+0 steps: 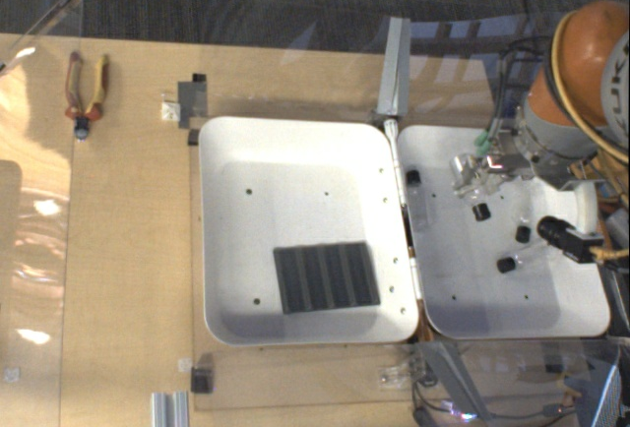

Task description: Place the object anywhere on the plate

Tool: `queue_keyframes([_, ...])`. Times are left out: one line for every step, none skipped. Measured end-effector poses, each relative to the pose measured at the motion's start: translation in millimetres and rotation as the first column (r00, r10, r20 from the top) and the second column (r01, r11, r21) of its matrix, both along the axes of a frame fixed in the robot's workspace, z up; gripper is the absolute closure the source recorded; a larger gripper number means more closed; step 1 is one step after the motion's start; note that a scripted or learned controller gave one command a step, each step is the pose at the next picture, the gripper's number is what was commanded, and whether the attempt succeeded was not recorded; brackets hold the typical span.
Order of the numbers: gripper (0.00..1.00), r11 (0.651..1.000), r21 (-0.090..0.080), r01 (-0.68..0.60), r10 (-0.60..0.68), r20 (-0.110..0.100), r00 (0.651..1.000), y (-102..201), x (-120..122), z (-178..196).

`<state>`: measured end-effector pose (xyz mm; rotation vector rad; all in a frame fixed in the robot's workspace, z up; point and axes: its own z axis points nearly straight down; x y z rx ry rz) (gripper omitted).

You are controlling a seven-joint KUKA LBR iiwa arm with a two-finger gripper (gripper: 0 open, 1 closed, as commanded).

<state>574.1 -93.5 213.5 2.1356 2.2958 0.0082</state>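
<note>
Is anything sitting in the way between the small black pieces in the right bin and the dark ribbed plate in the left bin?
Only the bins' own walls: the small black pieces lie in the right white bin, the dark ribbed plate in the left white bin. The adjoining rims run between them; nothing else visibly does.

Red-handled pliers (85,96) lie on the wooden bench (118,248), well left of the bins.
</note>
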Motion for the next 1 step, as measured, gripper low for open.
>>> queue_keyframes([1.0,0.996,0.001,0.094,-0.094,-0.005,0.996,96.4,46.5,-27.0])
